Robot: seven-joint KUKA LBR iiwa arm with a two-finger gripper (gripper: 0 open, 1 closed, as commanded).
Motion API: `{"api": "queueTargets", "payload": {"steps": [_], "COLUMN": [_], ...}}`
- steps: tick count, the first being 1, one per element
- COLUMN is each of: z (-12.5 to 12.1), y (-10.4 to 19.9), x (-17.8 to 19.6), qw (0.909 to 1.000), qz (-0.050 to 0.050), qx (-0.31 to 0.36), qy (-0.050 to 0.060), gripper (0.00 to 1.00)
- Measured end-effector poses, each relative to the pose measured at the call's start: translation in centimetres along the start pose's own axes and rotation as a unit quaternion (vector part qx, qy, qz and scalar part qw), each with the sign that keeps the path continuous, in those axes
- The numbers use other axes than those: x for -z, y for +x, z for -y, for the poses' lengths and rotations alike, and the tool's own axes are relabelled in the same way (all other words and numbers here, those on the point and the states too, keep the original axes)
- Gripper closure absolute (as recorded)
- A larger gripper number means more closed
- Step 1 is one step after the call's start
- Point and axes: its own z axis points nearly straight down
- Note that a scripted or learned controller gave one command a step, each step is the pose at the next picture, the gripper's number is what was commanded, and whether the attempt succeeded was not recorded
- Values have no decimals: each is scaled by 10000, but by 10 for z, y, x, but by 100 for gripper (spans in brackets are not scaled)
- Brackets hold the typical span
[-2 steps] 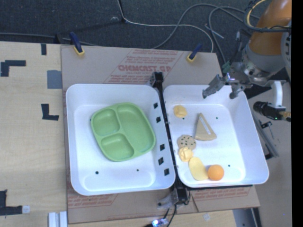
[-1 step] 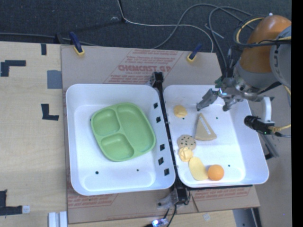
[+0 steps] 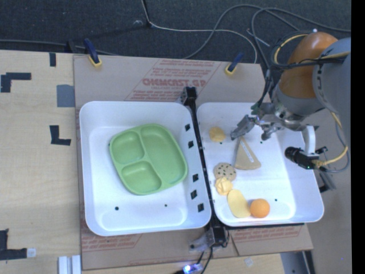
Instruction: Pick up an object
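- Food pieces are lying loose in the right bin [image 3: 285,176], which is why my arm is reaching in over that one: a wedge-shaped slice [image 3: 247,156], a speckled cookie [image 3: 224,170], a pale yellow lump [image 3: 217,134], a small yellow bit [image 3: 223,185], a long yellow piece [image 3: 236,204] and an orange ball [image 3: 260,208].
- My tool [image 3: 255,128] is hanging over the upper part of that bin with its two fingers spread wide and nothing between them, so I am judging the pick as not yet made.
- I am hovering just above the narrow tip of the wedge-shaped slice, with the pale yellow lump near on the left; the slice is looking like my closest candidate.
- The long yellow piece and the orange ball are touching near the front wall, a crowding that I am judging harder to grip cleanly.
- A green divided plate [image 3: 148,158] is sitting alone in the left bin [image 3: 94,198], well apart from my reach.
- Both bins are resting side by side on a cardboard sheet [image 3: 165,79] clipped to the surface [image 3: 34,170], presumably to keep them from sliding.
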Motion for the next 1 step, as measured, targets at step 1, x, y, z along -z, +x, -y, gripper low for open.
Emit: {"api": "queueTargets", "payload": {"steps": [1], "z": [-2], "y": [-1], "x": [-43], "qw": [10000], "qz": [0], "qx": [2], "qy": [-6], "gripper": [0]}}
